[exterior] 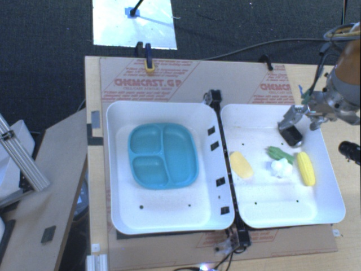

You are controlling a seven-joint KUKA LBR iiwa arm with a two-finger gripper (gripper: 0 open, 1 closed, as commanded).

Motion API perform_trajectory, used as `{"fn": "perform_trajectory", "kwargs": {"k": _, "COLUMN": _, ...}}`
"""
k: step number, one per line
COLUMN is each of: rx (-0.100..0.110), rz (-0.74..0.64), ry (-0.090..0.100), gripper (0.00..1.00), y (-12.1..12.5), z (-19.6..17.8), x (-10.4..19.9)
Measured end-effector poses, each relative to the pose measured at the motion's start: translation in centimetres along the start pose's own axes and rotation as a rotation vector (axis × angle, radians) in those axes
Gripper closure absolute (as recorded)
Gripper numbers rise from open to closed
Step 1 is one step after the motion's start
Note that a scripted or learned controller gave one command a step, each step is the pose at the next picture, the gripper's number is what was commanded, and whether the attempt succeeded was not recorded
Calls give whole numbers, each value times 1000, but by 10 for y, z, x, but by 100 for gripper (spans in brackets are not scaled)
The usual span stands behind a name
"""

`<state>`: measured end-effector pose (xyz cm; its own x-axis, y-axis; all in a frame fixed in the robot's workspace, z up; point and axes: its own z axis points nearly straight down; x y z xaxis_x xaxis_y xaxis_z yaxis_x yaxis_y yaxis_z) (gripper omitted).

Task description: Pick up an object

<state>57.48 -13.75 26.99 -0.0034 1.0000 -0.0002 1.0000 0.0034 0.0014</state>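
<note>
Yellow corn cob (306, 168) — lies in the right bin (333, 208), close to its right wall, about midway between the near and far edges, with its long axis running near to far. Just to its left is a white lump (280, 168), and just beside that lump's far side a green piece (280, 153), elongated and lying at a slant. One pale yellow oval item (241, 165) sits apart from these three, near the right bin's left wall, at about the same depth.

Robot gripper (313, 116) — above the far right corner of the right bin, beyond the corn cob and the green piece, touching none of the four items. Nothing is seen in its hold, and whether it is open or closed cannot be told from this angle. Its grey arm (345, 89) comes in over the bin's right edge.

Second container, the left bin (121, 208), carries one blue divided plate (163, 154) with three compartments, lying flat at roughly the middle of the floor. A row of small black tabs (221, 180) runs along the seam where the two bins meet.

Both bins rest on a pale board (169, 81) printed with red lettering. One blue and yellow clamp (148, 58) grips its far edge. Dark carpet (45, 38) beyond the bench bears a bright metal sheet (132, 16).
</note>
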Motion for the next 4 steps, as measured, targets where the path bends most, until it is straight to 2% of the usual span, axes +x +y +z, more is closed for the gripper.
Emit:
{"fn": "perform_trajectory", "kwargs": {"k": 1, "rx": 2, "rz": 2, "ry": 0, "gripper": 0, "y": -7, "z": 46, "x": 4}}
{"fn": "perform_trajectory", "kwargs": {"k": 3, "rx": 5, "rz": 2, "ry": 1, "gripper": 0, "y": -7, "z": 171, "x": 5}}
{"fn": "perform_trajectory", "kwargs": {"k": 4, "rx": -2, "rz": 3, "ry": 0, "gripper": 100, "y": -5, "z": 157, "x": 4}}
